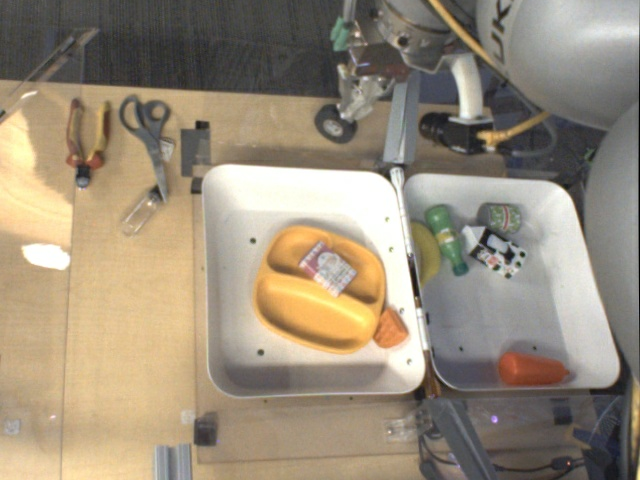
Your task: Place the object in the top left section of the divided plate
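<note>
Raised high above the bench at 1 o'clock, the grey arm [560, 38] carries the gripper [356, 96] beyond the bins' far edge; I cannot tell whether it is open or closed, and nothing shows in its grasp. It probably stands clear because the small pink-and-white packet [328, 269] already lies flat on the yellow divided plate [300, 313] in the left bin [230, 268]. The packet sits in the plate's upper half, near the middle ridge rather than clearly in the top left section. Its long axis runs from 10 to 4 o'clock.
</note>
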`<act>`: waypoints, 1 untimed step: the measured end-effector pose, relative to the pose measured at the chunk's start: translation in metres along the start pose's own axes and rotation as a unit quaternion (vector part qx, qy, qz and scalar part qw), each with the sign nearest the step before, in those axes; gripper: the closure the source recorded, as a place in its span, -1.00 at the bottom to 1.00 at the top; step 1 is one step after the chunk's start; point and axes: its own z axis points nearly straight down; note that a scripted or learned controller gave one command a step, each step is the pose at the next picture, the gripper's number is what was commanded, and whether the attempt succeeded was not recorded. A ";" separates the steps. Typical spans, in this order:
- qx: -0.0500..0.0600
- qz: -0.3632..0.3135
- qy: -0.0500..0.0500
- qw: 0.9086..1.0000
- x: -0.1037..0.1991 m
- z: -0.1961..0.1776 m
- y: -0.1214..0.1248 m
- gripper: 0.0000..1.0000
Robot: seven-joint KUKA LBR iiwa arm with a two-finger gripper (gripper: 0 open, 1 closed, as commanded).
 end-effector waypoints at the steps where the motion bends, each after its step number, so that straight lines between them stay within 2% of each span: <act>1: -0.001 -0.127 0.000 0.992 -0.039 0.030 -0.007 1.00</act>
